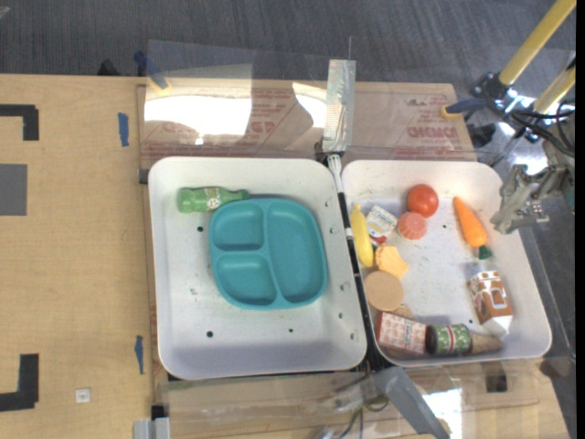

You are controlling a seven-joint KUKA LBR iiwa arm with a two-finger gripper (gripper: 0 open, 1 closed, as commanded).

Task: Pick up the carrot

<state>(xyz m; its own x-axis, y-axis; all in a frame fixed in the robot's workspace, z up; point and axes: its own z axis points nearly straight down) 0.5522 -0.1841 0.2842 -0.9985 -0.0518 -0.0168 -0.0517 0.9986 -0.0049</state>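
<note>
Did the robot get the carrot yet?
Not yet. The carrot lies loose on the floor of the right bin, near its right wall. The tool is close beside it, at that bin's right edge, with nothing visibly in it. Reaching the carrot, gripping it and lifting it are all left to do.

orange carrot (pixel 471 223), teal plate (pixel 268 252), red tomato (pixel 422 198)

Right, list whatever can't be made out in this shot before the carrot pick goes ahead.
- Gripper, camera view: small and in clutter at the right bin's rim; its finger state is unreadable.
- Arm: cut off by the right edge.
- Carrot: its green end is tiny and blurred; contact with the bin wall can't be judged.
- Can and carton: labels too small to read.
- Green bottle, left bin: label blurred.
</note>
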